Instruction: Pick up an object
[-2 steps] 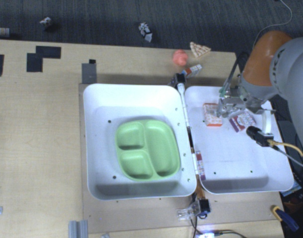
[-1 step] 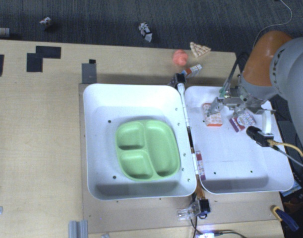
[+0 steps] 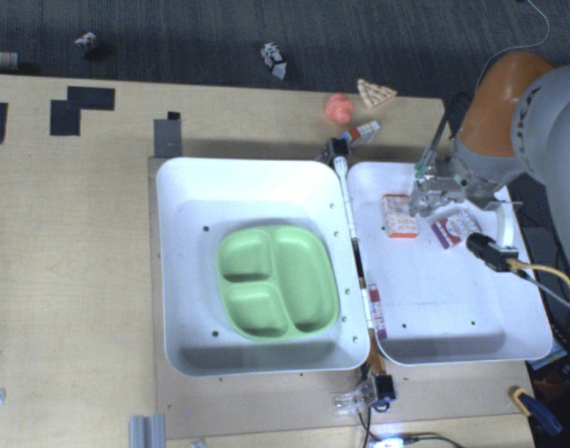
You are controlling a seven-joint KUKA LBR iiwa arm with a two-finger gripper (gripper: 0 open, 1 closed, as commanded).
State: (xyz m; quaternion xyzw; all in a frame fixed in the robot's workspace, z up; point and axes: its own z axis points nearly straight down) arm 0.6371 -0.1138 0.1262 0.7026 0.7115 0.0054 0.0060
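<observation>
The arm reaches in from the right over the right bin, and its pincer hangs low near the bin's far end. Whether it is clenched or released, I cannot tell from here. Just left of it, touching or nearly so, lies a small white and orange box. To its right sits a dark packet. The left bin holds a green tray with compartments. An orange ball rests on the counter beyond the bins.
</observation>
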